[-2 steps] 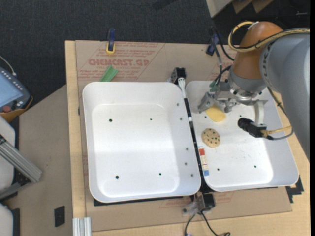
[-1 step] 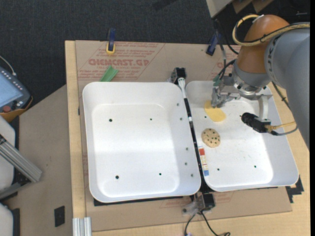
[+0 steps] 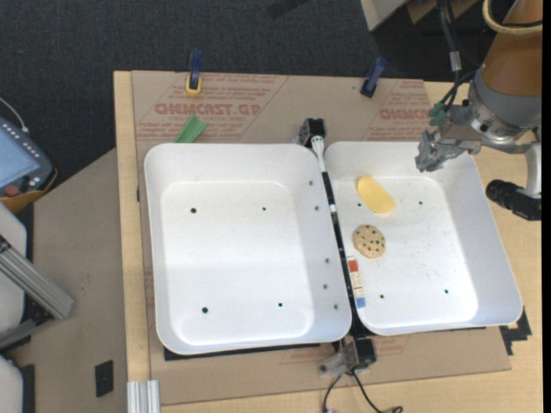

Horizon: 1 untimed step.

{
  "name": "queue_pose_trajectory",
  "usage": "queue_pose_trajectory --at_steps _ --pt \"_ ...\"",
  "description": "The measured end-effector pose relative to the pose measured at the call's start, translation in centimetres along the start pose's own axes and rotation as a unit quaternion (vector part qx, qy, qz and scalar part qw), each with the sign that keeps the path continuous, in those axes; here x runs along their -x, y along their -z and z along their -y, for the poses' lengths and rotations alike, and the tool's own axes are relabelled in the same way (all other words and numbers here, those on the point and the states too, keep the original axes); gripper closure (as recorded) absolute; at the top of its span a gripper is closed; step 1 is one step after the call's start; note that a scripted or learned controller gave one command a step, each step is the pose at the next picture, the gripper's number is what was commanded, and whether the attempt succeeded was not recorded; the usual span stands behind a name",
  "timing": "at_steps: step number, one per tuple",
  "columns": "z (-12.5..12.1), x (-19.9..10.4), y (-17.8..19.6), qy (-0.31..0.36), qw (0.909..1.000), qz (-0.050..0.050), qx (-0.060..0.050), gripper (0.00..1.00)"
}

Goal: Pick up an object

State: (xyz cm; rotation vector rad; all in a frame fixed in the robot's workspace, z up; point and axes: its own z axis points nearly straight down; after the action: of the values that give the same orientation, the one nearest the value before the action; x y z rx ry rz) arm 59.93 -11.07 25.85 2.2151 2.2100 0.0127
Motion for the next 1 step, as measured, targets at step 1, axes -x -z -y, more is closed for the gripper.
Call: queue_pose_trajectory --at_steps 1 --pt "6.25 -1.16 0.57 0.000 1.0000 -0.003 -0.010 1.00"
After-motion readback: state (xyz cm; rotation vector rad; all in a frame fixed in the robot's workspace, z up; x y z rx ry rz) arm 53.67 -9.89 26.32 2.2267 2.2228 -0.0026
